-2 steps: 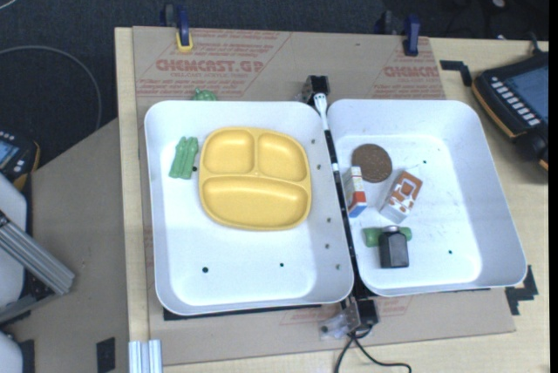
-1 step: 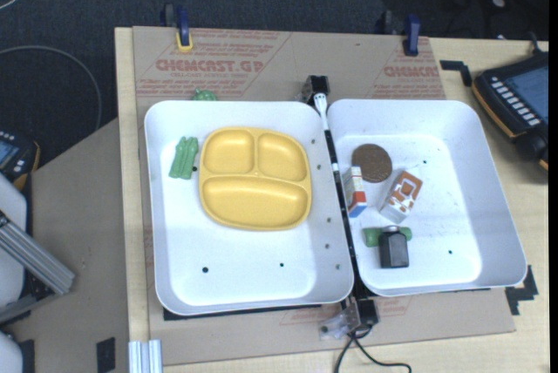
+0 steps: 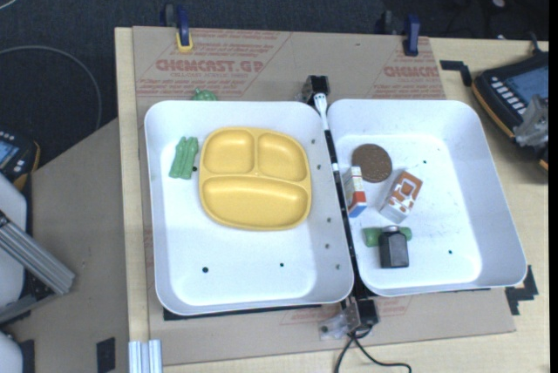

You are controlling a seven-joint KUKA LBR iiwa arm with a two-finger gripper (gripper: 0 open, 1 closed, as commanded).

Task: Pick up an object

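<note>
Small items cluster in the right bin (image 3: 488,188) near the arm's side, reachable: disc (image 3: 375,162), carton (image 3: 401,194), black block (image 3: 394,250). Tool state: cannot tell.

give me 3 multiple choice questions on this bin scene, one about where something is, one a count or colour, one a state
1. Where is the yellow divided plate?
A. in the left bin
B. in the right bin
C. on the floor

2. How many compartments does the plate have?
A. two
B. three
C. five

3. How does the green object sit relative to the plate?
A. inside one compartment
B. under the plate
C. beside it on the bin floor

Answers:
1. A, it lies in the left bin, across the divider from the brown disc.
2. B, two small sections above one long one.
3. C, it lies just off the plate's left edge.
</note>
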